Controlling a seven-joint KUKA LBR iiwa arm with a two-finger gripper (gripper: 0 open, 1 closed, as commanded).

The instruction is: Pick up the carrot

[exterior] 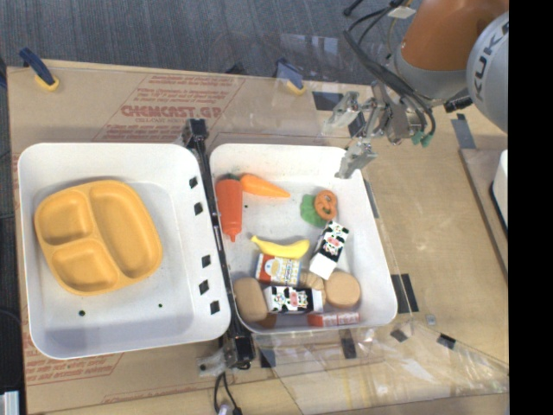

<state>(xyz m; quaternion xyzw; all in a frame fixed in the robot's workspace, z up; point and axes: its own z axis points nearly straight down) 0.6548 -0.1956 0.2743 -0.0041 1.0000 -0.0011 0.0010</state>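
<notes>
the tapered orange plastic carrot (263, 186) lies flat in the right white bin (373, 232), tip pointing right, beside a red ketchup bottle (230, 206). my two-finger gripper (357, 150) hovers over the bin's far right corner; i cannot tell its spread.

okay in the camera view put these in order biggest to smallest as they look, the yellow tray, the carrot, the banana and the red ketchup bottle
1. Yellow tray, by far the largest.
2. Red ketchup bottle.
3 and 4. Carrot and banana: they look about alike, so I won't rank them.
</notes>
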